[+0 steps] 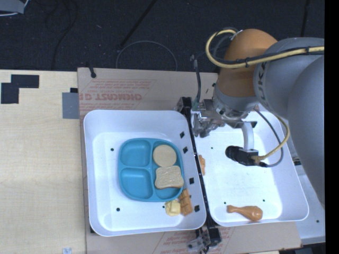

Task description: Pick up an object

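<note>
Drumstick [245,212] lengthwise left-right; thick end rightward

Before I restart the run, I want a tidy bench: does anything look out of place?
Mostly tidy. The blue plate holds a round patty and bread slice, but a few yellow food pieces lie off it in the left bin's corner. A drumstick lies loose in the right bin.

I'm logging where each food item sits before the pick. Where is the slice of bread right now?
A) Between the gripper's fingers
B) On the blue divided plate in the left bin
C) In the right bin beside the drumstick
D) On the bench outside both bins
B: the slice of bread lies in a lower compartment of the blue plate, inside the left bin.
</note>
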Action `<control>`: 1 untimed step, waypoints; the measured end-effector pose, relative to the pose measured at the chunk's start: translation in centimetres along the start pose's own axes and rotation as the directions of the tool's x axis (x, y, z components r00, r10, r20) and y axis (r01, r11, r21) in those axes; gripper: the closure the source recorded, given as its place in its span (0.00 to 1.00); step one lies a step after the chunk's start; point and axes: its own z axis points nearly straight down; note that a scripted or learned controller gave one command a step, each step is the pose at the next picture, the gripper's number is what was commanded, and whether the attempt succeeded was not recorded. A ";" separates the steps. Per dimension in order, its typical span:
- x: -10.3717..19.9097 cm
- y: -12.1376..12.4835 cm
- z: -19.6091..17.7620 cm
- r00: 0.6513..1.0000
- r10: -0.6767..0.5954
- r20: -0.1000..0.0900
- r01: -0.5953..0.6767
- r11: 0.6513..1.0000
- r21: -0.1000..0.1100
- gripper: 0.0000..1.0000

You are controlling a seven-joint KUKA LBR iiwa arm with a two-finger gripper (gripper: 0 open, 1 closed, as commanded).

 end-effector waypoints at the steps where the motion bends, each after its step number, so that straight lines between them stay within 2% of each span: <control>1: 5.5 -1.3 -0.2 1.000 -0.001 -0.001 0.001 1.000 0.000 1.00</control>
